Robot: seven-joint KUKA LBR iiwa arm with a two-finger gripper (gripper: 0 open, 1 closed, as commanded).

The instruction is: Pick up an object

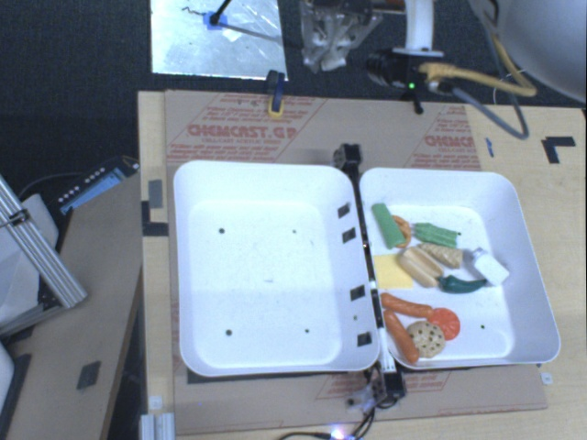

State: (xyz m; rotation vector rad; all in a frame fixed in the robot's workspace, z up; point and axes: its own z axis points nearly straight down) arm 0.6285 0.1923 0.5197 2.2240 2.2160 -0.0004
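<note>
The right white bin (527,273) holds several toy foods. Among them are a green vegetable (389,225), a green bean pod (437,235), tan bread rolls (424,264), a yellow cheese slice (389,270), a dark green pepper (463,285), a white block (492,269), orange sausages (404,305), a red tomato slice (448,322) and a speckled cookie (426,339). My gripper (328,51) hangs high at the top of the view, beyond the far edge of the bench and well away from the bins, with nothing visibly in it.
The left white bin (266,264) sits beside the right one, joined by a black divider with clips (353,236). Both rest on brown cardboard (238,126). A yellow-and-blue clamp (275,94) and a shiny foil sheet (215,21) lie beyond the bins.
</note>
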